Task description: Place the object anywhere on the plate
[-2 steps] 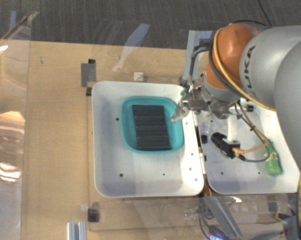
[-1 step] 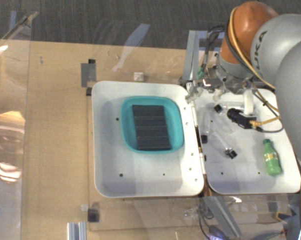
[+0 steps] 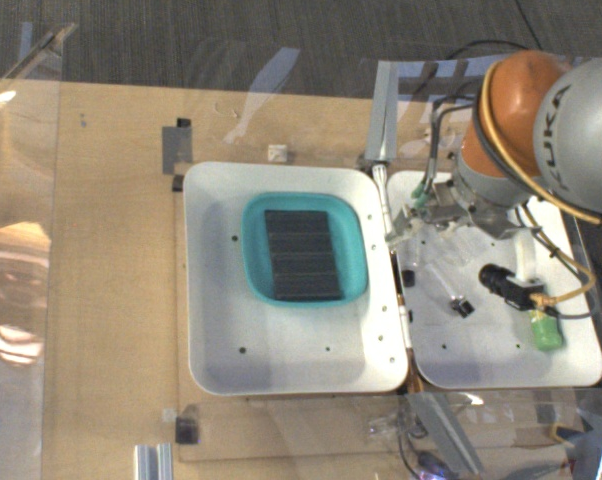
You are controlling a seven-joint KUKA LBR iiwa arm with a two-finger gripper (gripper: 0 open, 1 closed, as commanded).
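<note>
- Two white bins sit side by side. The gripper [image 3: 436,218] hangs over the upper inner corner of the right bin [image 3: 501,363], close to the wall it shares with the left bin [image 3: 206,268].
- The wrist and its fittings hide the gripper's working end, so I cannot tell whether it is open, closed or holding anything.
- The teal plate [image 3: 253,238] lies across the shared wall from the gripper, towards the view's left, in the upper middle of the left bin.
- A dark ribbed slab [image 3: 301,256] lies flat on the plate and covers most of its floor. Its long axis runs up and down the view, roughly parallel to the shared wall.
- If that slab is the task's object, I judge it already placed, and the gripper is well apart from it.
- A green block [image 3: 547,333] lies in the right bin on the gripper's far side from the plate, near the lower outer corner. A small black piece [image 3: 463,308] lies between the two.
- If the green block is the object instead, the gripper must first travel away from the plate to reach it.
- The only readable writing is "KUKA" on the grey arm [image 3: 581,118].
</note>
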